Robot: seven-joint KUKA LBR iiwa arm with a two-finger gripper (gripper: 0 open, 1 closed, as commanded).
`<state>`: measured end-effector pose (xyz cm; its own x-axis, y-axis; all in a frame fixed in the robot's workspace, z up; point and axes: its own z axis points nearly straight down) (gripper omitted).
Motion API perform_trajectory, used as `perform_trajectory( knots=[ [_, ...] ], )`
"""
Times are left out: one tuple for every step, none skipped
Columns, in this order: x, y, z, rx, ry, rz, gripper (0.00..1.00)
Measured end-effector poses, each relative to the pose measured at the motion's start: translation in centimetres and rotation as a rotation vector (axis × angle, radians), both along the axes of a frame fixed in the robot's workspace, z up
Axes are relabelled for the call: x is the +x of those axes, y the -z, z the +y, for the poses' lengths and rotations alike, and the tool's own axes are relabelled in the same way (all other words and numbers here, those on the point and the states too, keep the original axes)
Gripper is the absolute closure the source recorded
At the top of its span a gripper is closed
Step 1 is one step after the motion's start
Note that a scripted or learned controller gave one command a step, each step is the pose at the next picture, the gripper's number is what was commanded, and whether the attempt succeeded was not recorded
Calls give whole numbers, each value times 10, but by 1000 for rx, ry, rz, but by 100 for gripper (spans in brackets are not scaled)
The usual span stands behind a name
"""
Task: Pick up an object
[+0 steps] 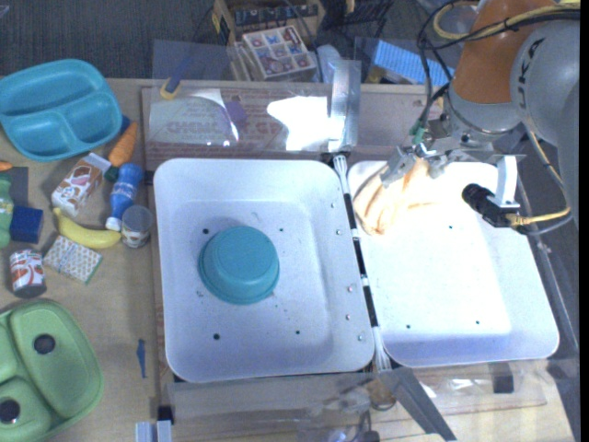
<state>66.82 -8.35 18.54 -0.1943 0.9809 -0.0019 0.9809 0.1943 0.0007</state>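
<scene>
A pale orange, soft-looking object lies in the far left corner of the right bin, washed out by bright light. My gripper hangs right over the object's upper end and touches or overlaps it. Glare hides how the two meet. An upturned teal bowl sits in the middle of the left bin, well away from the gripper.
The grey arm with its orange band fills the upper right. A black cable fitting hangs over the right bin. On the bench at left lie a blue tray, a banana, small cans and bottles, and a green tray.
</scene>
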Motion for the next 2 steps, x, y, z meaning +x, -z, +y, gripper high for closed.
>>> perform_trajectory(
  knots=[
    [-1,84,-18,2,-103,4,0],
    [0,75,-18,0,-107,3,100]
  ],
)
